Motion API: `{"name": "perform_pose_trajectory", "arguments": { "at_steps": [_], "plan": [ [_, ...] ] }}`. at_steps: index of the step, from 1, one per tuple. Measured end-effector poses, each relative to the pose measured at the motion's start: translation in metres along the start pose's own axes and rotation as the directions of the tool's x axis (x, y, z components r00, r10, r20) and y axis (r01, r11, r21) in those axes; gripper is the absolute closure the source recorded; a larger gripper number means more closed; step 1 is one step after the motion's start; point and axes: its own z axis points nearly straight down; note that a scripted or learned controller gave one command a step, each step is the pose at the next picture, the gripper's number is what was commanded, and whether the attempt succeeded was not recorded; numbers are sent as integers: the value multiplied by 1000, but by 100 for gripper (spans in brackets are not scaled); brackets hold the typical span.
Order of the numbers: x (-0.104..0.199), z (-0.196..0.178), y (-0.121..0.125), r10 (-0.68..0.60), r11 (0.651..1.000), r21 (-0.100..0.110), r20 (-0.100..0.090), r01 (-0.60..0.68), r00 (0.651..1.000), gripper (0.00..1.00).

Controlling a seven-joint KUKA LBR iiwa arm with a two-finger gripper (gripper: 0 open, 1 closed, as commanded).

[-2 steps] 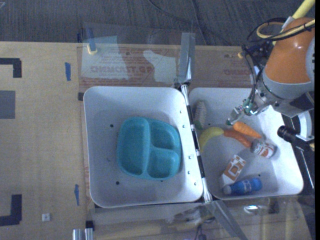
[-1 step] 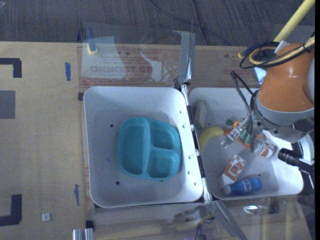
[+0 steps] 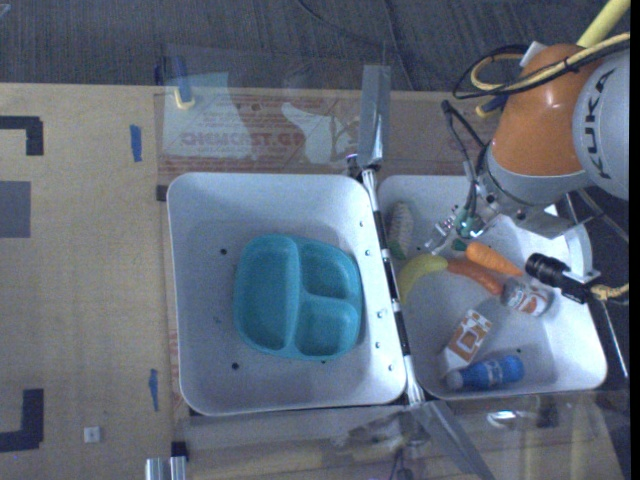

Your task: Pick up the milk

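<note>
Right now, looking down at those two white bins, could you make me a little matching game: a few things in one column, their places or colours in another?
Things:
1. divided tray
2. carrot
3. bottle
4. milk carton

Descriptions:
A. blue, near the right bin's front edge
B. teal, lying in the left bin
C. orange, near the gripper
D. white and orange, just above the bottle

Pairs: 1-B, 2-C, 3-A, 4-D

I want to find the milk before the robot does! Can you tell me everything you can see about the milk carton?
The milk carton is a small box, white with orange-brown patches, and looks like cardboard. It lies flat and slanted on the floor of the right bin, towards the front. A blue bottle lies just below it, close or touching; I cannot tell which. An orange carrot lies further up. The gripper is over the bin's upper part, away from the carton.
</note>
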Motion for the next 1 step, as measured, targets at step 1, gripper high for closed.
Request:
{"name": "perform_pose_trajectory", "arguments": {
  "at_steps": [1],
  "plan": [
    [-16, -36, -59, -102, 995, 2, -2, 102, 995, 0]
  ]
}}
